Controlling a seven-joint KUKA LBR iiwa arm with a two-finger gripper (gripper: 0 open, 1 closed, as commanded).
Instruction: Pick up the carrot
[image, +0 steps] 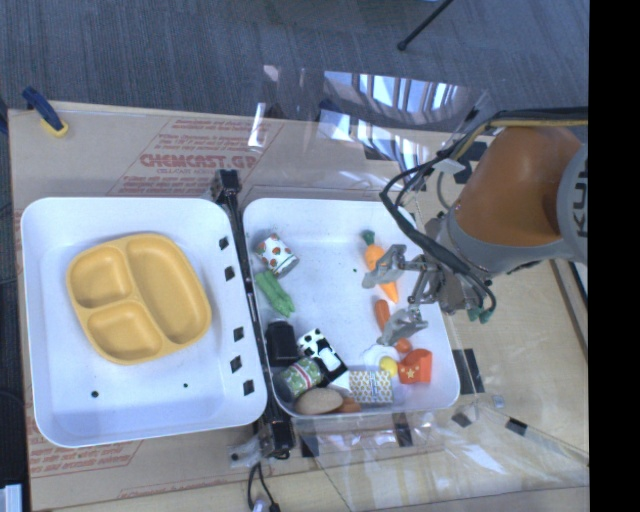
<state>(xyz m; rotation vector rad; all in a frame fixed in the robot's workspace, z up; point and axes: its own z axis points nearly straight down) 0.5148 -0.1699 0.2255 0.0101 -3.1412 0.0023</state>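
1. The carrot lies in the right bin, up at about two o'clock of the bin's floor, green top pointing to twelve, orange body running down toward five.
2. The gripper sits right over the carrot's lower end, its fingers spread wide: one finger at twelve o'clock beside the carrot, the other at six.
3. Nothing is caught between them; the carrot's tip lies in the gap, on the bin floor.
4. At six o'clock of the gripper, a small orange piece and a red block.
5. At nine o'clock, a can and a green pod; more toys crowd the bin's lower edge.
6. The left bin carries a yellow tray.
7. Both bins rest on a brown bench; grey carpet lies beyond at twelve.
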